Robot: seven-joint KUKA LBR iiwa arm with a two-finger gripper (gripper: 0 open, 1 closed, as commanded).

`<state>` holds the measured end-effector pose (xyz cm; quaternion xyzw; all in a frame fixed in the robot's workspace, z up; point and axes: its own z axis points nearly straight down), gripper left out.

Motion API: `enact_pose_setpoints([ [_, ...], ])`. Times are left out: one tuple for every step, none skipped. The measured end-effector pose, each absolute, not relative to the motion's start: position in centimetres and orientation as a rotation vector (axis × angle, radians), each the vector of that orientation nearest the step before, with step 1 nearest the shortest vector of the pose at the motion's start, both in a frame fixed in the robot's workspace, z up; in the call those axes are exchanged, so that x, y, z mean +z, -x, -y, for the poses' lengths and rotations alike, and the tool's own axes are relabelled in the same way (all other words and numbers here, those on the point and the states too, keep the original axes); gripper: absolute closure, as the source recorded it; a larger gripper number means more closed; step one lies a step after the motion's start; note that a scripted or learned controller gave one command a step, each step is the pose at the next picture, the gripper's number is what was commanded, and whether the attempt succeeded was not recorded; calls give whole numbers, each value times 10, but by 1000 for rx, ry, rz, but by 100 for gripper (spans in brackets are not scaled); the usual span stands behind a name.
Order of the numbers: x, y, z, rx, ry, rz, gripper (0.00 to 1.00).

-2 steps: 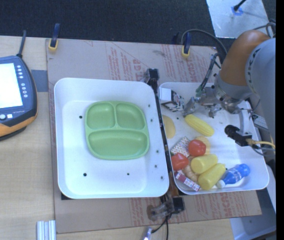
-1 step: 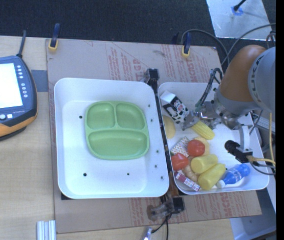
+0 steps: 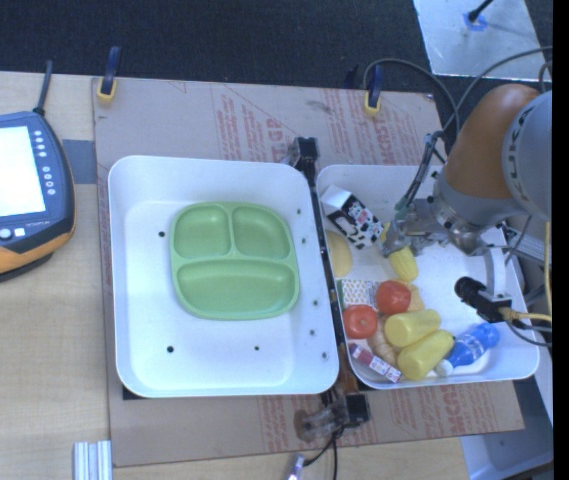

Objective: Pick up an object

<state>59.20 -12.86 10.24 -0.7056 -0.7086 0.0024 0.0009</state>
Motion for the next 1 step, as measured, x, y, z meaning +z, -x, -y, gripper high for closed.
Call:
enact_pose_setpoints([
  [192,-570,58,0,2215,2225,100],
])
